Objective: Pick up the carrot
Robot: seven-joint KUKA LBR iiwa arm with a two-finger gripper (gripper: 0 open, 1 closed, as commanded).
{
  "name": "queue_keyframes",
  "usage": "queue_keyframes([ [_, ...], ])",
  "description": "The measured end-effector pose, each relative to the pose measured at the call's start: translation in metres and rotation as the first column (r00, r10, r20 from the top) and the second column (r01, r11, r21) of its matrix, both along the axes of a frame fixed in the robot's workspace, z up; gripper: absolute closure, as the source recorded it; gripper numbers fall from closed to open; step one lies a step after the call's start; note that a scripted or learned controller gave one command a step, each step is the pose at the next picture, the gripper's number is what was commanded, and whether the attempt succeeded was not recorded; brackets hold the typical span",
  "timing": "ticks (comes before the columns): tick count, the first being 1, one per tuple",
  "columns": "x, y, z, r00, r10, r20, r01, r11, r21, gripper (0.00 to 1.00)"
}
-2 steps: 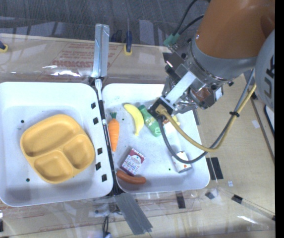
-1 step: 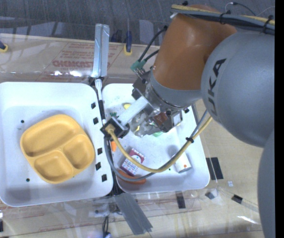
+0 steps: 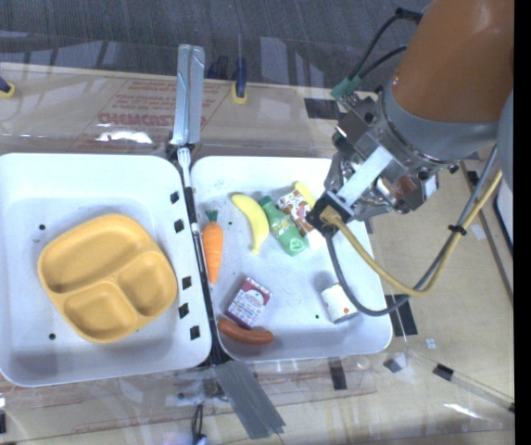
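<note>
We see the carrot (image 3: 212, 250) lying tight along the right bin's (image 3: 358, 336) left wall, the banana (image 3: 250, 219) just beside, so the claw (image 3: 350, 151), whose state we cannot tell, may jam on that wall or nudge the banana.

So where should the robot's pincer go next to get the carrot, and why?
Probably sideways across the right bin toward the wall it shares with the other bin. The pincer hangs over the bin's far side, and the carrot lies untouched along that shared wall, with the banana in between.
</note>
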State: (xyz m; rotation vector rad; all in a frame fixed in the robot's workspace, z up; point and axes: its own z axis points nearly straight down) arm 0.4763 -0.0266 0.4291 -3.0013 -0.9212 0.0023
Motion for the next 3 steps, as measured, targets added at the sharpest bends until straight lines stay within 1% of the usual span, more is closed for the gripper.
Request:
queue_keyframes([
  [1, 0.000, 0.068, -0.054, 0.996, -0.092, -0.003, 0.092, 0.996, -0.002, 1.00],
  [2, 0.000, 0.018, 0.013, 1.000, -0.005, 0.000, 0.005, 1.000, 0.000, 1.00],
  [3, 0.000, 0.033, 0.013, 0.990, -0.143, 0.002, 0.143, 0.990, -0.002, 1.00],
])
